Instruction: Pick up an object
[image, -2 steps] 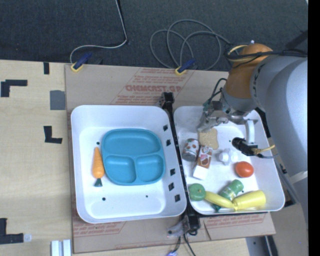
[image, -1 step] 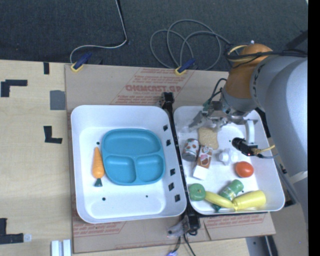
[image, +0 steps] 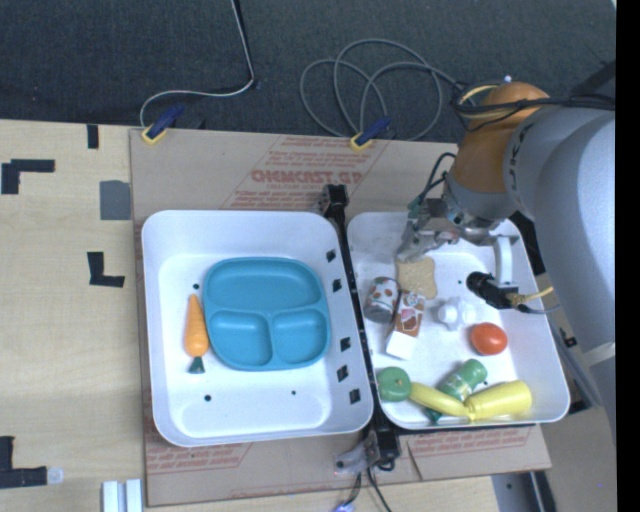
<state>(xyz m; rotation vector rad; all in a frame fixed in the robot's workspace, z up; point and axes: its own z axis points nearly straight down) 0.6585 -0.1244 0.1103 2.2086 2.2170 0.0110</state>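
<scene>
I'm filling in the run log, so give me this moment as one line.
end effector: over right bin, above toast | held: nothing seen | left bin: plate, carrot | task: not done

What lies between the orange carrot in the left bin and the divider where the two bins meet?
In the camera view, the blue sectioned plate sits between the carrot and the divider, right beside the carrot.
</scene>
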